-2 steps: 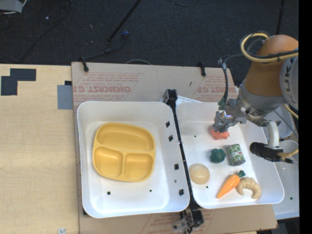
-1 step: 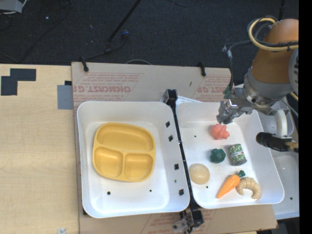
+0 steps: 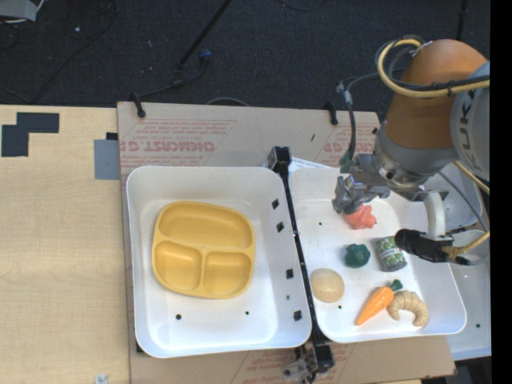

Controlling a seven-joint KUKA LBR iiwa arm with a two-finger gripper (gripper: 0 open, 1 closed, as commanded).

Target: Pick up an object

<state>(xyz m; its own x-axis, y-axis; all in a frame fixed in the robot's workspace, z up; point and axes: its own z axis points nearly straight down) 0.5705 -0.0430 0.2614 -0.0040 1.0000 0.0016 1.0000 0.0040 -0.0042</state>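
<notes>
The gripper [image 3: 350,201] hangs in the right bin [image 3: 456,310]; whether it is parted or closed I cannot tell; the pink toy [image 3: 362,218] lies just below it, touching or nearly; it looks light, soft, lumpy; best pinched across its middle.

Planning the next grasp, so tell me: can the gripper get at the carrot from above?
Probably yes. The carrot lies uncovered in the right bin, though the croissant sits close beside it. The gripper hovers over the pink object.

tray [image 3: 204,249] in left bin [image 3: 142,214]
</notes>
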